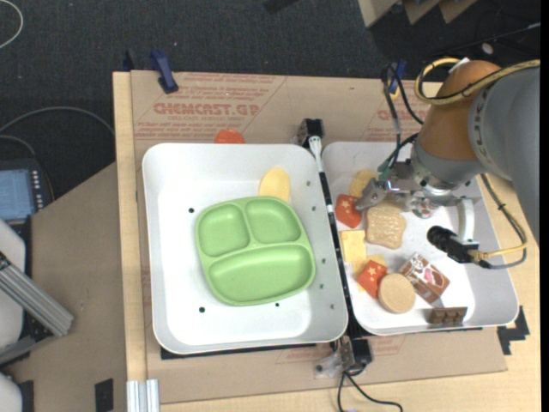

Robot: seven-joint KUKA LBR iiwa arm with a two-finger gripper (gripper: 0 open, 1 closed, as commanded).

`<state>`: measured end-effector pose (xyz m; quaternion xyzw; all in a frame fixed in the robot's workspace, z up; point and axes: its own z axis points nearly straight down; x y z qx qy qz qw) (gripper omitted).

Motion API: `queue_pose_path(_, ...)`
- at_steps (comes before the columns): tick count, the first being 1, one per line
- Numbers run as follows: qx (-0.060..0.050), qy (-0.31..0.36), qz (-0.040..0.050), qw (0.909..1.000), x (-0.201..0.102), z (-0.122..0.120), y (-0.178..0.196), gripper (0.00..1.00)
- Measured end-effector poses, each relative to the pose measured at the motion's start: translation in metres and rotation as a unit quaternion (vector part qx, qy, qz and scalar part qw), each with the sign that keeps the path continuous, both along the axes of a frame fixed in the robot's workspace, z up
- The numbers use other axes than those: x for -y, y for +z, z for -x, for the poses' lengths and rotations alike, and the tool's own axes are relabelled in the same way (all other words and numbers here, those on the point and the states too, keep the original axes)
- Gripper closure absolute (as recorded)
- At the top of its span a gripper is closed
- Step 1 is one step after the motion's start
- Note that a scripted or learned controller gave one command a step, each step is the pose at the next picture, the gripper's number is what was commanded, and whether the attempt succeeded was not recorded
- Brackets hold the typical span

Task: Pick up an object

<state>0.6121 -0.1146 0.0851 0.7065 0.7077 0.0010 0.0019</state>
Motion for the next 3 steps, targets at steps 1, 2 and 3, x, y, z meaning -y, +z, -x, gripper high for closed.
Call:
queue_pose_path(1, 0.000, 0.000, -0.0002, 1.0000, -0.009, -0.054, 0.000, 0.00)
queue_pose_path(2, 0.000, 0.000, 0.0003, 1.0000, -0.009, -0.053, 0.011, 1.00)
queue_pose_path(3, -0.005, 0.001, -0.0021, 1.0000, -0.119, 0.010, 0.102, 1.00)
